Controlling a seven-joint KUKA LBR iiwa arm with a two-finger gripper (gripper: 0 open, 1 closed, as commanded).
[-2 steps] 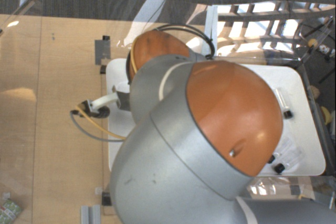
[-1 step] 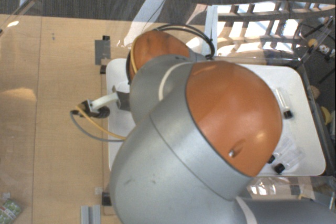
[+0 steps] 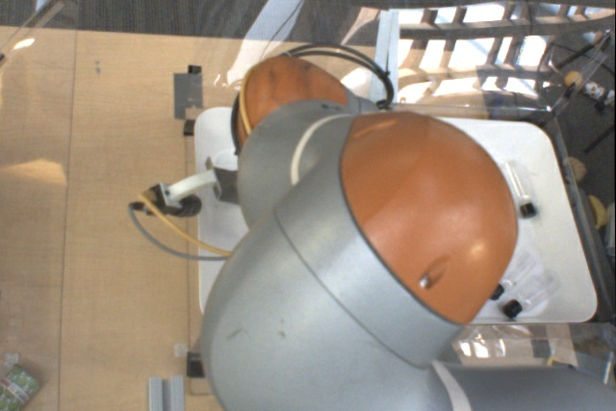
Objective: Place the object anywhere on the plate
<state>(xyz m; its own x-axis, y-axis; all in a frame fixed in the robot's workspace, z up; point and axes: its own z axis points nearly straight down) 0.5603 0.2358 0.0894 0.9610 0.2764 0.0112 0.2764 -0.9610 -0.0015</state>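
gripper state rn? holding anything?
Tool: cannot be told. The arm covers the bin area from this camera.

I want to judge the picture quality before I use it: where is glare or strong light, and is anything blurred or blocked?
In the camera view, bright window light falls in bars at the top right, past the white bin, with a small glare patch at the bottom edge. The arm is near the lens, slightly soft, and blocks most of the bench. The wood and the cable look sharp.
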